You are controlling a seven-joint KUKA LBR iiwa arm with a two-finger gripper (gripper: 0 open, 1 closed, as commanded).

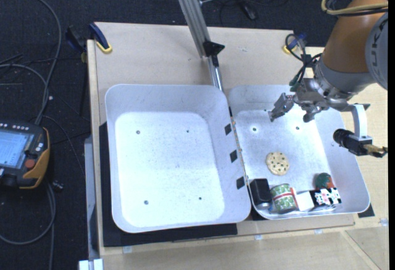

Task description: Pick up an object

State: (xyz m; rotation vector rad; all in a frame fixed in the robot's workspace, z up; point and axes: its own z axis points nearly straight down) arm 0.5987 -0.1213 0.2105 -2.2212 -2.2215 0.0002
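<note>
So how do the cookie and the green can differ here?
The cookie is flat, tan and dark-speckled; the can is a green-and-white cylinder on its side. The cookie lies alone mid-bin; the can sits crowded among other items at the near edge. Both are in the right bin.

Round tan cookie (pixel 278 163) with dark chips lies flat near the middle of the right bin (pixel 345 157), apart from the rest. Along the bin's near edge, a row touching or nearly so: black block (pixel 259 189) at left, green-and-white can (pixel 281 198) on its side, small white box (pixel 303 201), black-and-white patterned toy (pixel 327 198). Small green-and-red object (pixel 323 180) sits just behind that toy; shape unclear.
</note>
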